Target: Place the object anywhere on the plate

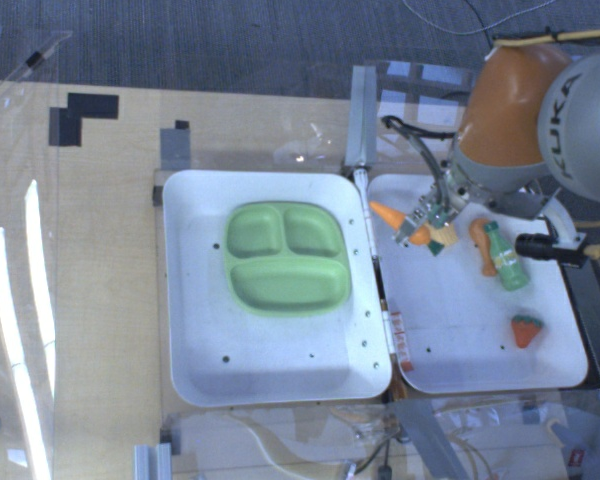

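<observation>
One carrot (385, 212) lies at the far left corner of the right bin (480, 368), just beside the wall it shares with the left bin, and the hand (427, 226) is right at its near end. Whether the hand is spread or pressed together I cannot tell; it is small and tangled up with something yellow and green under it, and I would not say the carrot is gripped. The plate (285, 258), green with three compartments, sits in the middle of the left bin (270, 368), well apart from the carrot.

To my eye the grasp is the step in hand. It wants a grip across the carrot's thicker middle, away from the bin wall, then a lift high enough to clear both rims before crossing left. A bottle (505, 260) and a strawberry (525, 331) lie further right, out of the way.
</observation>
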Controlling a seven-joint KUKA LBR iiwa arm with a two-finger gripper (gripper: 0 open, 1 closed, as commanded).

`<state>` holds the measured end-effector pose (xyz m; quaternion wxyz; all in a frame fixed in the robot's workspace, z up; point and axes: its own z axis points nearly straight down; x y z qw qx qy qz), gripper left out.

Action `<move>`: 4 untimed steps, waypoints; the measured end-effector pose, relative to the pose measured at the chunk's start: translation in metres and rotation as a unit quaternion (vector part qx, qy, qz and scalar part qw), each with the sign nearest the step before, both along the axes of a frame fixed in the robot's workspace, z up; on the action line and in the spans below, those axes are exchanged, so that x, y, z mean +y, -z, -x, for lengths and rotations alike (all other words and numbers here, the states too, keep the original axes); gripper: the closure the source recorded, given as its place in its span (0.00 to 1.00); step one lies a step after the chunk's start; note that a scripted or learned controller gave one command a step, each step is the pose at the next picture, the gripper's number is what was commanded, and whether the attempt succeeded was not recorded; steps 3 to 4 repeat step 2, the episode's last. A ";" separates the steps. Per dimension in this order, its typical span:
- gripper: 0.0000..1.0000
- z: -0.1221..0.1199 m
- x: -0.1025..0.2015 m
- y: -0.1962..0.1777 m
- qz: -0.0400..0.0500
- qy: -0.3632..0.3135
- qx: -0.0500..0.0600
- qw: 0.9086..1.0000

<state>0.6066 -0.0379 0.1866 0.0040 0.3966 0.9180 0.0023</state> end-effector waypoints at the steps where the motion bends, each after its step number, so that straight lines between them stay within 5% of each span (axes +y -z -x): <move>1: 1.00 -0.002 0.072 0.000 -0.001 0.082 0.001 0.997; 2: 0.00 -0.002 0.072 0.000 -0.001 0.082 0.001 0.997; 4: 0.00 -0.002 0.072 0.000 -0.001 0.082 0.001 0.997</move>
